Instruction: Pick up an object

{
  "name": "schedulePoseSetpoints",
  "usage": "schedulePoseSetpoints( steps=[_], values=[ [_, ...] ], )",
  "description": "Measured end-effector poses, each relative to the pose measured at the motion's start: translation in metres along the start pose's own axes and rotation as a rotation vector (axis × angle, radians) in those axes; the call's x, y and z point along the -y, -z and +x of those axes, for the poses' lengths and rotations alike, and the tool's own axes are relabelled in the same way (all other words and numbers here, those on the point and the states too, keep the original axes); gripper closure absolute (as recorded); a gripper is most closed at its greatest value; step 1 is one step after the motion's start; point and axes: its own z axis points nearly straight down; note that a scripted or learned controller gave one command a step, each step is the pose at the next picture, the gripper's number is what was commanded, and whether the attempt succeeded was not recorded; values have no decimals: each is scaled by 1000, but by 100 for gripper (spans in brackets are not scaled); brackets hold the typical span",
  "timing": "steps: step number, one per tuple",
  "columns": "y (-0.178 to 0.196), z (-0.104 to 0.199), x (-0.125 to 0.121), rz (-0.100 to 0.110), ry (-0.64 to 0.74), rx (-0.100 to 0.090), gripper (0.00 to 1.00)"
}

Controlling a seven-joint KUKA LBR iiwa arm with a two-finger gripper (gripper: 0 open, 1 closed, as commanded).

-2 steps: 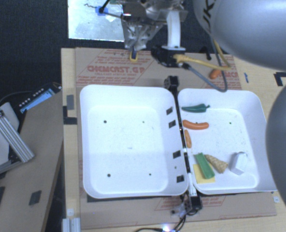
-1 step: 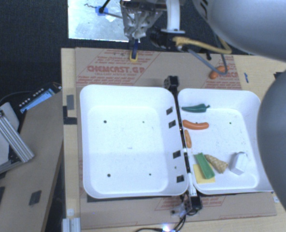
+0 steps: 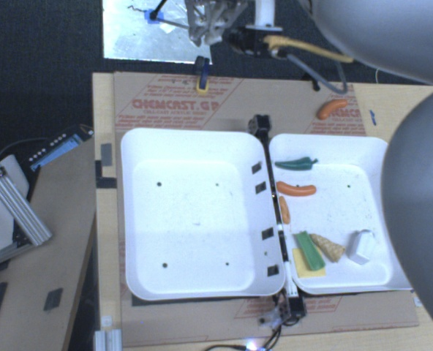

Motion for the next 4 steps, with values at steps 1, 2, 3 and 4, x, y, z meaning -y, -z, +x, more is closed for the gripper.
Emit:
schedulePoseSetpoints(
  steps=[1, 2, 3, 4],
  values=[
    [16, 0, 0, 1, 1, 1, 100],
    [33, 0, 0, 1, 0, 1, 100],
    [46, 0, 0, 1, 1, 1, 100],
    [45, 0, 0, 2, 0, 1, 100]
  ],
)
